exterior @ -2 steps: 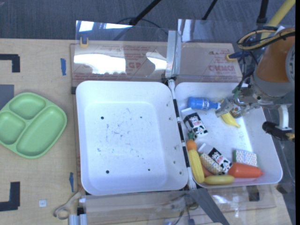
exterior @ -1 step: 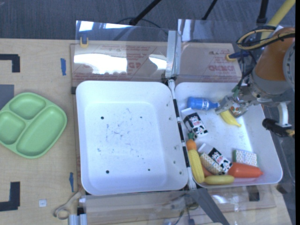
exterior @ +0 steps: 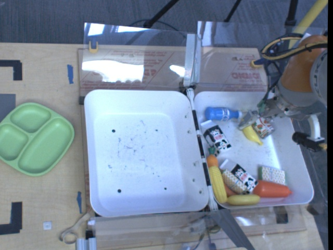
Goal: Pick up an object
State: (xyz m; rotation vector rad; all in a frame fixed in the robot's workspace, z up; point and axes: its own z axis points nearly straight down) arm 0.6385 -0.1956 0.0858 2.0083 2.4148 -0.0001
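Your gripper (exterior: 258, 120) is hanging over the right bin (exterior: 296, 165), just right of the blue bottle (exterior: 221, 113), its fingers closing on a small red-and-white carton (exterior: 264, 127) beside the banana (exterior: 252, 135).

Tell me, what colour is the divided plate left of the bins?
Light green plastic divided plate, clearest in the camera view.
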